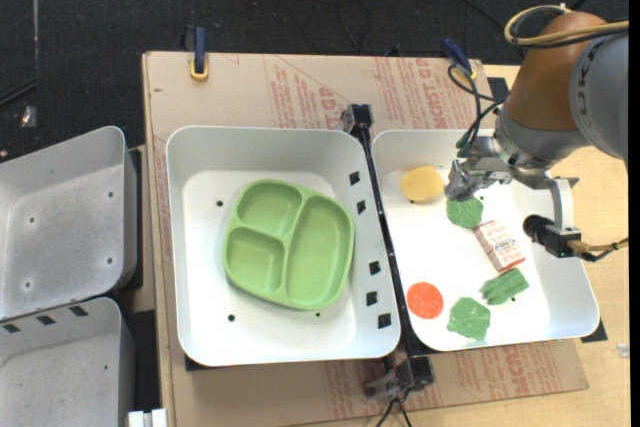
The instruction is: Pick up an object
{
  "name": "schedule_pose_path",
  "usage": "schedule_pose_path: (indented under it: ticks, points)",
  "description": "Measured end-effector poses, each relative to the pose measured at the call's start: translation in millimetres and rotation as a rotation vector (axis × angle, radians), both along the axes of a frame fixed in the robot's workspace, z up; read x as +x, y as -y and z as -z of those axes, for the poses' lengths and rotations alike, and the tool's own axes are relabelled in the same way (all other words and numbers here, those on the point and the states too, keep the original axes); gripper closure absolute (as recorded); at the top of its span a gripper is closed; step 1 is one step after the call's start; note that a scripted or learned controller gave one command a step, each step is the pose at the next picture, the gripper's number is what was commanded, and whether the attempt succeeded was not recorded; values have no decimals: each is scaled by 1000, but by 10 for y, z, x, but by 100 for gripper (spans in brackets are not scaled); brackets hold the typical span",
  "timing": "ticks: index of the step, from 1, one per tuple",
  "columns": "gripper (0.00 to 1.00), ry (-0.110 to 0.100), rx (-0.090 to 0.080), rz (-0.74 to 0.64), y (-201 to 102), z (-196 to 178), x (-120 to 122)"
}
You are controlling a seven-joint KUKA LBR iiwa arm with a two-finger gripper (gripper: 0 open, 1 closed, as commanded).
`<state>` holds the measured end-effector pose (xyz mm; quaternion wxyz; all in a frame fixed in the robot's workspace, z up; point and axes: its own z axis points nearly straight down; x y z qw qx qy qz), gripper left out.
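The right bin (pixel 560 315) held six small things: one yellow round piece (pixel 422 183), one orange disc (pixel 425 300), one red-and-white packet (pixel 499 245) and three green pieces, while the left bin (pixel 190 215) held one green divided plate (pixel 290 243). The pincer (pixel 466 187) stood low in the right bin, just above one green piece (pixel 464 212) and beside the yellow one. Whether it was open or closed, I could not tell.

Two bins (pixel 190 165) (pixel 575 305), one green tray (pixel 289 244), six small objects (pixel 424 300)
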<state>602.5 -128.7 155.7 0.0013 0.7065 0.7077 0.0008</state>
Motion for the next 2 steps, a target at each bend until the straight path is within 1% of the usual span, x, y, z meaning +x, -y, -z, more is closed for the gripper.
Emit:
schedule_pose_path:
  ticks: [1, 2]
  points:
    - [100, 0, 0, -1, -81, -483, -44]
    - [100, 3, -1, -1, -81, -894, -31]
